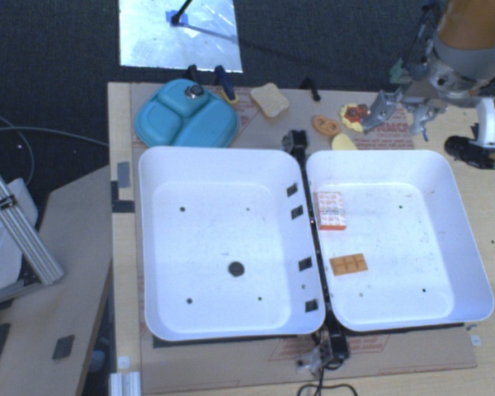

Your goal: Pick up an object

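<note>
In the right bin, near its left wall, lies a white and red packet. An orange waffle-patterned piece rests a little below it. A small dark disc sits on the floor of the left bin. My gripper hangs over the bench behind the right bin's far edge, away from all three. Its fingers are spread open with nothing between them.
Behind the bins lie a blue divided tray, a toast slice, an orange pretzel-like piece, a yellow piece and a red and yellow toy. Black clips run along the wall between the bins.
</note>
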Robot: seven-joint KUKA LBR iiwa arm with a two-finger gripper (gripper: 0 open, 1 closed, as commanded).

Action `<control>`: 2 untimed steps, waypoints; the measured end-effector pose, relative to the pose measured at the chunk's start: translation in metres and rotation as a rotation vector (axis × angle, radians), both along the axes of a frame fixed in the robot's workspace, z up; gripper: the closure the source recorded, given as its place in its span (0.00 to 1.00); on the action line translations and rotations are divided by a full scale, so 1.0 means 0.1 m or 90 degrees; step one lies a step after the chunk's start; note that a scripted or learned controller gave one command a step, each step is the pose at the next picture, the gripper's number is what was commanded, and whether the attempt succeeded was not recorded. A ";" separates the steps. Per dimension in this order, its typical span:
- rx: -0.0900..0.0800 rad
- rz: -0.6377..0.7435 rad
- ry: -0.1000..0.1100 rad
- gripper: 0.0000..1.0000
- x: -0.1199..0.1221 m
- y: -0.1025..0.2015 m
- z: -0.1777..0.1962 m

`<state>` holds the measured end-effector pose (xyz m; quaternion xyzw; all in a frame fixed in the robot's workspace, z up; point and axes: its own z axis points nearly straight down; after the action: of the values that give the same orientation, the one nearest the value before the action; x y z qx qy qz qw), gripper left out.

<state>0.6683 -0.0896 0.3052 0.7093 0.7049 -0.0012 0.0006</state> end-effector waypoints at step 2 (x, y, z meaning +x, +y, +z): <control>-0.003 0.008 -0.015 0.00 0.01 -1.03 1.71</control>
<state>0.6690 -0.1924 0.4763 0.7049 0.7092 0.0055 0.0105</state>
